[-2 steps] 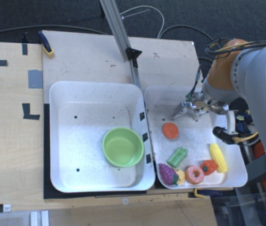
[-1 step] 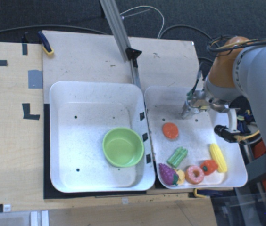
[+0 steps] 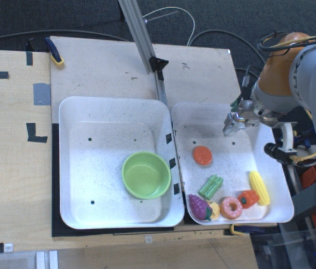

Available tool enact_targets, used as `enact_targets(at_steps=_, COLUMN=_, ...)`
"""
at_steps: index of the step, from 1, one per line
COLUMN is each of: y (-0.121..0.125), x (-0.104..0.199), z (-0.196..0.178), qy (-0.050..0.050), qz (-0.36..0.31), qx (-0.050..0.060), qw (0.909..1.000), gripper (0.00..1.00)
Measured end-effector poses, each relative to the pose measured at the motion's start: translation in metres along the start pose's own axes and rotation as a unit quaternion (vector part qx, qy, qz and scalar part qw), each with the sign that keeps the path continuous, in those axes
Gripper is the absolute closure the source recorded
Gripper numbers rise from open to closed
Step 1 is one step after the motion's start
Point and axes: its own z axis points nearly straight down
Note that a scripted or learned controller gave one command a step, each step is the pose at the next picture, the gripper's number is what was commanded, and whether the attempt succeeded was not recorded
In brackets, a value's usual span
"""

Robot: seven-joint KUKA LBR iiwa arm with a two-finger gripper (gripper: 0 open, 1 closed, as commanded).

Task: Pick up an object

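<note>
My gripper [image 3: 230,126] hangs over the upper right part of the right bin [image 3: 214,114], with nothing between its fingers as far as I can see. Below and left of it lies a round orange-red piece [image 3: 203,155]. Further down sit a green vegetable [image 3: 210,186], a yellow corn cob [image 3: 259,187], a small red-orange piece [image 3: 249,198], a pink ring doughnut [image 3: 231,207] and purple grapes [image 3: 199,206], all crowded near the bin's front wall.
The left bin [image 3: 79,116] holds a green bowl [image 3: 145,175] near its front right corner. A grey metal pole [image 3: 138,29] slants down to the divide between the bins. Cables lie on the bench behind the bins.
</note>
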Motion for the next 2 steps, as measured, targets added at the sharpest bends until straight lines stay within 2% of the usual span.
enact_targets(at_steps=1, y=-0.003, x=0.008, z=-0.058, qy=0.000, qz=-0.001, qx=-0.001, qw=1.0000, gripper=1.00)
enact_targets(at_steps=2, y=-0.002, x=0.009, z=-0.097, qy=0.000, qz=-0.001, qx=0.000, qw=1.0000, gripper=1.00)
